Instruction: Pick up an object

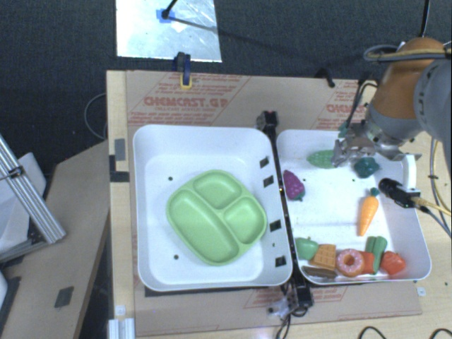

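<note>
Down at the near edge of the right bin point(417, 249) sit a donut point(349, 261), a waffle point(325, 256) and a tomato point(393, 263), with a carrot point(366, 215) farther in. At the far end the tool point(347, 149) hangs over a green toy point(323, 159) and a teal one point(366, 166); I cannot tell its grip. A green plate point(215, 217) fills the left bin point(152, 150). Red print on the tabletop point(205, 97) reads "CHEMCAST".

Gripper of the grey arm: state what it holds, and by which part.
Cannot be told. The gripper sits low in the right white bin between a green toy vegetable and a teal toy; no object shows between its fingers.
</note>
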Action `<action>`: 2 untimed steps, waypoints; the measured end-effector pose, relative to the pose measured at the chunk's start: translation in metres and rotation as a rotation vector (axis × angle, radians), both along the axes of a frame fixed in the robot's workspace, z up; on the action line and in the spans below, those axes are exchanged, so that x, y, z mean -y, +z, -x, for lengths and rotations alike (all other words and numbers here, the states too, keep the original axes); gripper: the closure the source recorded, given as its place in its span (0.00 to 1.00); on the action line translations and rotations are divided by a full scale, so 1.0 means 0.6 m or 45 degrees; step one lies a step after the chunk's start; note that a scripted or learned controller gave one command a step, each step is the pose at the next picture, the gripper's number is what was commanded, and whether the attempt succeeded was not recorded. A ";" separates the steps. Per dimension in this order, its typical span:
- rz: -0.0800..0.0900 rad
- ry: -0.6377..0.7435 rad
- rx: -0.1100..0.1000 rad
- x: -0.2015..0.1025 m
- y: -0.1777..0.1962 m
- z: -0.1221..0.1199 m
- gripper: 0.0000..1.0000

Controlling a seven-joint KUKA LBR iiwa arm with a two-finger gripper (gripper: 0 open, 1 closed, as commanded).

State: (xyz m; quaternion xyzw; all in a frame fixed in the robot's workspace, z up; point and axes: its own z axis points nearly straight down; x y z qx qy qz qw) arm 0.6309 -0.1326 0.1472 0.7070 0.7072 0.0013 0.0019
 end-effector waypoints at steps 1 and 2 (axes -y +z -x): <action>-0.001 0.002 -0.002 0.007 0.070 -0.003 1.00; -0.001 0.005 -0.003 0.007 0.130 -0.004 1.00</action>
